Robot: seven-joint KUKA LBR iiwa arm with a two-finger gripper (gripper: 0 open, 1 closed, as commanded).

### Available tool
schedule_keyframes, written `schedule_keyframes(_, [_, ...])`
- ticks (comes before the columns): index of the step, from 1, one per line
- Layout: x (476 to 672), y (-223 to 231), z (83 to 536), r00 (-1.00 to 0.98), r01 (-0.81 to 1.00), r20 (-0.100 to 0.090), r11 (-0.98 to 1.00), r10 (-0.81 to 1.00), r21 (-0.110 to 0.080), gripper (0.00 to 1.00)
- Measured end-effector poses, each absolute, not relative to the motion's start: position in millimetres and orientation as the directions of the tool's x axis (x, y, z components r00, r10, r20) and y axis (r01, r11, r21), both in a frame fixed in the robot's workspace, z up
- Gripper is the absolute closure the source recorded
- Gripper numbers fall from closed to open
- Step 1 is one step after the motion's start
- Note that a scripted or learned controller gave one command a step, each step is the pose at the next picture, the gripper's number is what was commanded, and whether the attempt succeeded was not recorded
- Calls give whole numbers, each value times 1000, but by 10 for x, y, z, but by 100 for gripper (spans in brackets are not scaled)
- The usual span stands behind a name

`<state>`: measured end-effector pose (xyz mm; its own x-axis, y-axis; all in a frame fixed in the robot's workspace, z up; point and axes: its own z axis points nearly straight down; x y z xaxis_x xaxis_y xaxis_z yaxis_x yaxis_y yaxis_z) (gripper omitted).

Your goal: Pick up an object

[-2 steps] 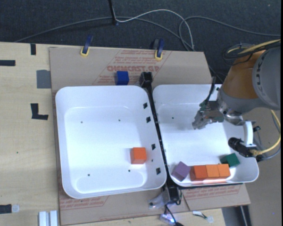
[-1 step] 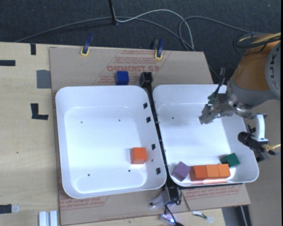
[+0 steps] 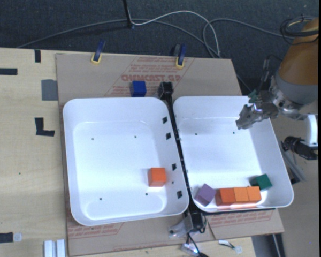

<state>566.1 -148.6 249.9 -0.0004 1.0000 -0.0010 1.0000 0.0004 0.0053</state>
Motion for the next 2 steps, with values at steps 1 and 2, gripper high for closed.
schedule_keyframes(1, [5664, -1485, 2793, 0, 1000, 0, 0, 1000, 2, 100])
schedule_keyframes(2, [5682, -907, 2779, -5, 1000, 1, 5, 1000, 0, 100])
